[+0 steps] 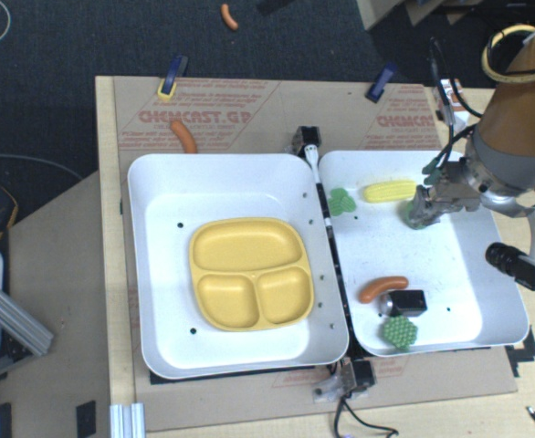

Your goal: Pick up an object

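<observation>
In the right bin lie a yellow corn cob near the back, a small green leafy piece at the back left, an orange-red sausage toward the front, a black block just right of it and a green broccoli-like piece at the front. My gripper is low over the bin's back half, just right of the corn cob's end. Nothing shows held in it.
The left bin holds a yellow three-compartment plate. An orange sausage lies on the cardboard behind that bin, another on the dark floor beyond. Clamps sit at the board's back edge.
</observation>
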`<state>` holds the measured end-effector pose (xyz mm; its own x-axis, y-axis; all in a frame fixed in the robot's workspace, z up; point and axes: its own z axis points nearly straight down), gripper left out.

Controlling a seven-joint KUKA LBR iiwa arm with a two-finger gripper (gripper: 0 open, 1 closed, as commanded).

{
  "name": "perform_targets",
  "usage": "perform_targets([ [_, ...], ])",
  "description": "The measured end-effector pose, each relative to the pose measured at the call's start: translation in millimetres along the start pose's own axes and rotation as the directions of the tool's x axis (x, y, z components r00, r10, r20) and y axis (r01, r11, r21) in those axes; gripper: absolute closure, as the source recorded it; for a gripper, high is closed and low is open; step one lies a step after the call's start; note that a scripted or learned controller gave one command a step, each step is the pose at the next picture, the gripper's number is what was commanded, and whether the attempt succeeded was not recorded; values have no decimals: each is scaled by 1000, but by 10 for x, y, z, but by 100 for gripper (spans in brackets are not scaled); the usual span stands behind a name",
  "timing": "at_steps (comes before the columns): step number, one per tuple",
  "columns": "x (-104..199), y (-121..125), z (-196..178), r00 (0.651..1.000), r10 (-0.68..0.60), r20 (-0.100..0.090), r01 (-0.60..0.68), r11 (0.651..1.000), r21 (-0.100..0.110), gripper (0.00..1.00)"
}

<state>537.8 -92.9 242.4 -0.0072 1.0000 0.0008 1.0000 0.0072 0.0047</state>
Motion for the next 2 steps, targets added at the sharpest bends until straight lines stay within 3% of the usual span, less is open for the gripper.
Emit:
perform_targets([
  [2,1013,198,98,1000,2,1,-2,1000,2,100],
])
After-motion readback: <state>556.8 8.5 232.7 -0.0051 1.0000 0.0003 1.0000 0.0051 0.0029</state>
